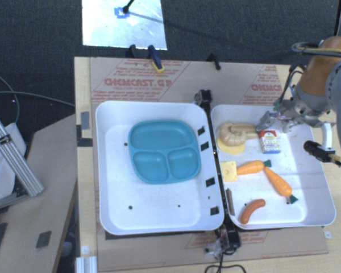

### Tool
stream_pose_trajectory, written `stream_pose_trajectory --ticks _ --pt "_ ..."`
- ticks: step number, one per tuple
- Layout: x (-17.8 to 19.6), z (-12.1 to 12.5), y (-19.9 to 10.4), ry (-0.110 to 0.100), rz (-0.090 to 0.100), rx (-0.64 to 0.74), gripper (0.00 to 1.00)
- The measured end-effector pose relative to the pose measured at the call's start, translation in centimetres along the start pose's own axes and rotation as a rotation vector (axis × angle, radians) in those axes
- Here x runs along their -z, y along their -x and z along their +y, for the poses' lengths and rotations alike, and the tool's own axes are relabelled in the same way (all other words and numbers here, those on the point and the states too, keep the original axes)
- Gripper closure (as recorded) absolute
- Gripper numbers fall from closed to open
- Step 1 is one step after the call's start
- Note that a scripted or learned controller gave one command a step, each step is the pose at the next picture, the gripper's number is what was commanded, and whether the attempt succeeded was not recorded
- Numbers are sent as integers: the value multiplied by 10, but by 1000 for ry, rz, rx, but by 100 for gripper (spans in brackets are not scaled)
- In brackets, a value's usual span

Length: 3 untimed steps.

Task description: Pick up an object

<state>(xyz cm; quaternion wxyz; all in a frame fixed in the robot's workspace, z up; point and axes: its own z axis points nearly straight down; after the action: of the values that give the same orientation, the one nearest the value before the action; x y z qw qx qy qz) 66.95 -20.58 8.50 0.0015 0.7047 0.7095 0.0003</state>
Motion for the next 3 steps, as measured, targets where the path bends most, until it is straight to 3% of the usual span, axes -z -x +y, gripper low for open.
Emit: stream_pose_trajectory --ticks 3 --pt "0 0 0 0 0 0 0"
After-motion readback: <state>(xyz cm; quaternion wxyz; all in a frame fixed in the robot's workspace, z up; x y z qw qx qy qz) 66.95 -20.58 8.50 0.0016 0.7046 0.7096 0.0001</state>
